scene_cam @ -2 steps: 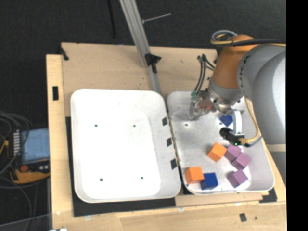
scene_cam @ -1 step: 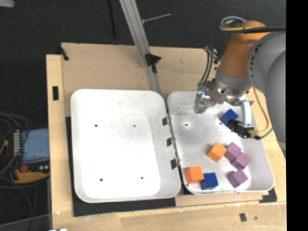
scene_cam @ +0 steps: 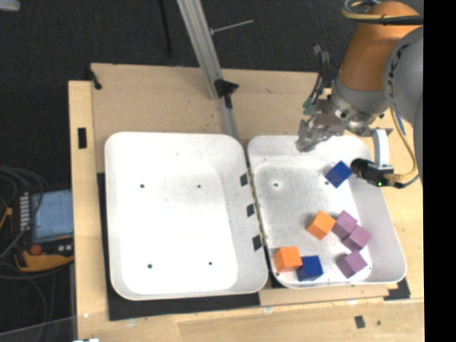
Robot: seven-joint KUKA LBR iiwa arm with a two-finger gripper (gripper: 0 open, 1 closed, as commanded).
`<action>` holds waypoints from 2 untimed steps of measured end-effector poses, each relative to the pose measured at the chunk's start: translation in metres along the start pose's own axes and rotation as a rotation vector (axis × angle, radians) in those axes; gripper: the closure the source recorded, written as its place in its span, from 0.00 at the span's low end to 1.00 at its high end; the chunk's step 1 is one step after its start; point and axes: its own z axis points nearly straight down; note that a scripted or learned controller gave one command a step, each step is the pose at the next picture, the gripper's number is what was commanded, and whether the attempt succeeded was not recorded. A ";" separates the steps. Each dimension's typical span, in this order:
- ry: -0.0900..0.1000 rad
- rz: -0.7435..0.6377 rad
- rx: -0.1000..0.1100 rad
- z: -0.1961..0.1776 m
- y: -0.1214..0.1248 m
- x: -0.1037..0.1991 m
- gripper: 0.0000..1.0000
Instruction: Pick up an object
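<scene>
My gripper (scene_cam: pixel 308 142) hangs over the far rim of the right bin (scene_cam: pixel 285 164), near its back edge, with nothing between its fingers that I can see; from this angle I cannot tell how far apart they stand. Above it my arm (scene_cam: pixel 370 55) comes in from the right, the orange band sitting just over the wrist.

Nearest to my gripper, a little toward the front and right, lies a blue block (scene_cam: pixel 338 173) on the bin floor, apart from the rest. Farther forward sits an orange block (scene_cam: pixel 321 224), with a purple block (scene_cam: pixel 345 223) just beside it and a second purple block (scene_cam: pixel 356 237) touching that one. A third purple block (scene_cam: pixel 351 263) lies near the front right corner. Along the front edge a second orange block (scene_cam: pixel 288 258) and a second blue block (scene_cam: pixel 310 268) sit touching.

The left bin (scene_cam: pixel 174 212) lies alongside the right one.
</scene>
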 end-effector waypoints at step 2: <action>0.001 -0.002 0.008 -0.015 -0.023 0.039 1.00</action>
